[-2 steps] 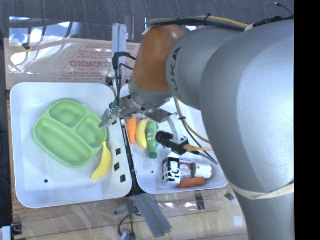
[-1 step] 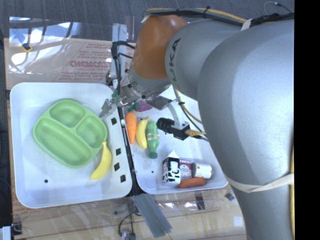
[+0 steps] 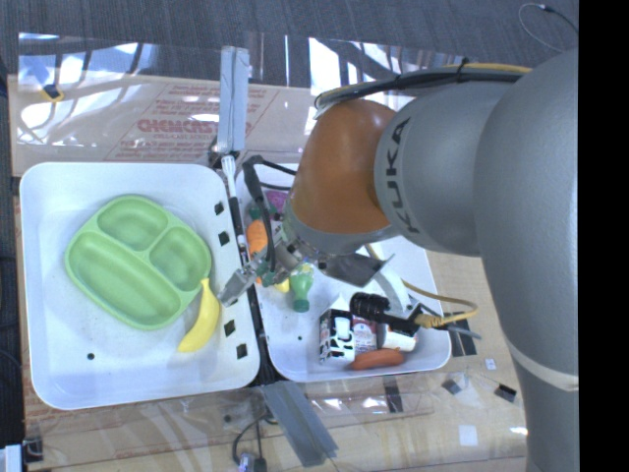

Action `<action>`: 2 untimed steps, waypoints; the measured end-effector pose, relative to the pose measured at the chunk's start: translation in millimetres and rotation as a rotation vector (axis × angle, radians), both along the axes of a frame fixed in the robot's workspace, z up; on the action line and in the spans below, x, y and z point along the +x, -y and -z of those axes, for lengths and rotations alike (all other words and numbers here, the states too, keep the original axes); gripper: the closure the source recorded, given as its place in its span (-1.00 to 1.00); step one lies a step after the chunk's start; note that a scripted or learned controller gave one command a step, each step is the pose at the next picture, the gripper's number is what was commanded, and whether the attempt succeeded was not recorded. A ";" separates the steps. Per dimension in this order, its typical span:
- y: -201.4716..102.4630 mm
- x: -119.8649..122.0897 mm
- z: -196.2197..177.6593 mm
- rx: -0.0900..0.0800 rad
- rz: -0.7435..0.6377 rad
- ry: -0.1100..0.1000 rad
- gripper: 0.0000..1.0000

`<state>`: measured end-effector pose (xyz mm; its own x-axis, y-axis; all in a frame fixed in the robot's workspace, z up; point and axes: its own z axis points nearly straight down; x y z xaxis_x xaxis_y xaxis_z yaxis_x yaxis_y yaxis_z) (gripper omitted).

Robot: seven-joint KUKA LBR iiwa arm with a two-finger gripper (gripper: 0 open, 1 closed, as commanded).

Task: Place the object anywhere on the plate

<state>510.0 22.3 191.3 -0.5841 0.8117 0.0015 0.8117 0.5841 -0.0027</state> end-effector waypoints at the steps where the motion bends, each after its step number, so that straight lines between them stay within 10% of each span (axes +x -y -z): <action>1: 0.2 0.8 -9.7 -0.001 -0.003 0.000 1.00; 2: -52.6 28.9 -28.5 0.000 -0.031 0.001 1.00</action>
